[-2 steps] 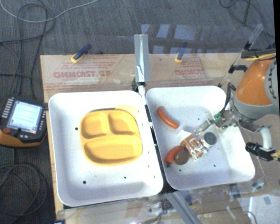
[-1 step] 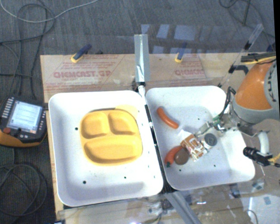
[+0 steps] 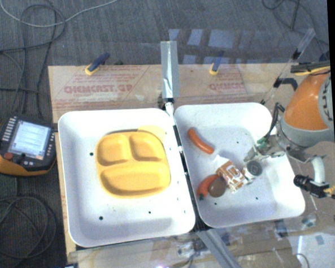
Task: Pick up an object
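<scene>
1. The gripper (image 3: 254,160) sits low inside the right bin (image 3: 276,200), in its right half and about midway between the far and near walls. Whether it is spread wide or drawn narrow cannot be told.
2. Just beside it, toward the bin's centre, lies a small brown-and-white patterned block (image 3: 232,176), tilted. I cannot tell whether the two touch.
3. A round brown piece (image 3: 216,189) rests against the block's lower left side. A red-orange sausage (image 3: 204,185) lies against that piece, near the bin's left wall.
4. A second orange sausage (image 3: 200,140) lies well apart, slanting, toward the right bin's far left corner.
5. The left bin (image 3: 88,217) carries a yellow divided tray (image 3: 134,164) at its centre.
</scene>
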Available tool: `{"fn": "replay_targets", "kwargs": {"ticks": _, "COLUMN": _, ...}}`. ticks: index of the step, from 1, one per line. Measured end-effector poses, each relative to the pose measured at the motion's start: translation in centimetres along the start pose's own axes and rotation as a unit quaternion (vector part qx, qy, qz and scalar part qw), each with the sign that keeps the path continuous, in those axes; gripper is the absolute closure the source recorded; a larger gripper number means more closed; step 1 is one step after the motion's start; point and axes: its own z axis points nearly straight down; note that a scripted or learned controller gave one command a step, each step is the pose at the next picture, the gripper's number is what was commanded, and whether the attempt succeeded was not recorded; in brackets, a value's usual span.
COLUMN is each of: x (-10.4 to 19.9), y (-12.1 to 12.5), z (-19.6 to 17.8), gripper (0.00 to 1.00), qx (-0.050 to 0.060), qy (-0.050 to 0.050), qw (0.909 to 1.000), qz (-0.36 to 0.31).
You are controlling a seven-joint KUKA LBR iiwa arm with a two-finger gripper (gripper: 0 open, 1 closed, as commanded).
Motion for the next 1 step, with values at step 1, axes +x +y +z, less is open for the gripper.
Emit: {"fn": "replay_targets", "kwargs": {"ticks": 1, "x": 0.18, "y": 0.03, "z": 0.02, "gripper": 0.0, "qx": 0.001, "qy": 0.002, "qw": 1.0, "qz": -0.001}}
